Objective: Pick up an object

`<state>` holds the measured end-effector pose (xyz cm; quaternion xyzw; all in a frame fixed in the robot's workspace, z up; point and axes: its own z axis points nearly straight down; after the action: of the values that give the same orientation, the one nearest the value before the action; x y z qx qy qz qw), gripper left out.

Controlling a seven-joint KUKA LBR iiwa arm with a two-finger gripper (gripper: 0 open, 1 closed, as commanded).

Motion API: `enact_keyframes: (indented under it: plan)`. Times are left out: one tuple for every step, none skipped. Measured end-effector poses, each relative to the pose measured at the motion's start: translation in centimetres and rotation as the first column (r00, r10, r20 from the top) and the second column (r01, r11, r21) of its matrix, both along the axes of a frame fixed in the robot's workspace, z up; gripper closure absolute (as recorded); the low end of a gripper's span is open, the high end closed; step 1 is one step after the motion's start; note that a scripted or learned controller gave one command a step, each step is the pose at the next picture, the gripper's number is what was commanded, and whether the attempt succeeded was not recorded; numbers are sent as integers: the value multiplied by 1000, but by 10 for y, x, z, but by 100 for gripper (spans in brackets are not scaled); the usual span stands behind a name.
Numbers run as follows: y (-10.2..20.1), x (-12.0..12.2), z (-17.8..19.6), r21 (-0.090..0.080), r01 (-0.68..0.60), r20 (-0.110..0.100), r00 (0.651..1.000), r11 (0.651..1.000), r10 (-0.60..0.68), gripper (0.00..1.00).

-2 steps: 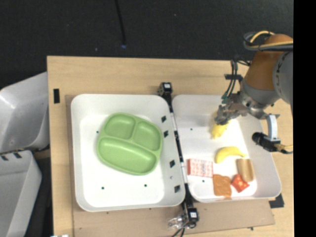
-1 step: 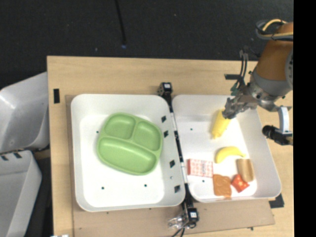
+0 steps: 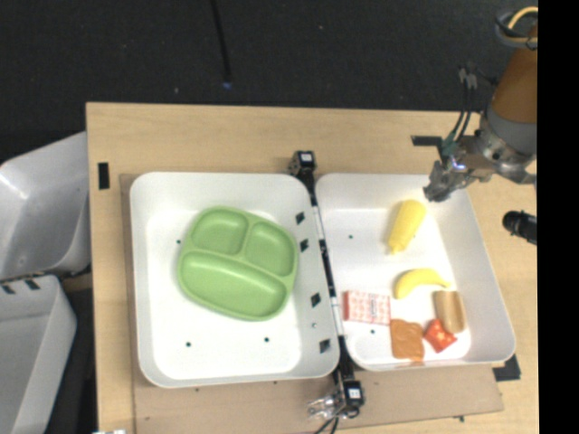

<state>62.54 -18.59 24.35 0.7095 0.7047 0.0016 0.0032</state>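
Observation:
The right bin (image 3: 362,197) holds a yellow lemon-like piece (image 3: 404,225) at its upper middle. Below it lies a small banana (image 3: 419,281). Along the front sit a red-and-white packet (image 3: 367,307), an orange slab (image 3: 407,339), a brown bun-like piece (image 3: 449,310) and a small red item (image 3: 440,335). My gripper (image 3: 441,186) hangs over the bin's back right corner, up and to the right of the yellow piece, with nothing seen between its fingers.
The left bin (image 3: 154,333) carries a green divided plate (image 3: 239,262). A black clip (image 3: 303,162) sits at the back where the two bins meet. Wooden bench (image 3: 118,134) surrounds the bins. A white object (image 3: 41,206) stands at the far left.

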Motion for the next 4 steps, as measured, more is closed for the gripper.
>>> enact_keyframes:
  plan:
    - [-1,1,23,1,-5,-2,1000,1000,5,100]
    - [54,0,11,2,-13,-6,1000,1000,13,100]
    - [109,-2,17,3,-14,-6,1000,1000,14,100]
    - [163,-13,23,4,-14,-6,1000,1000,14,100]
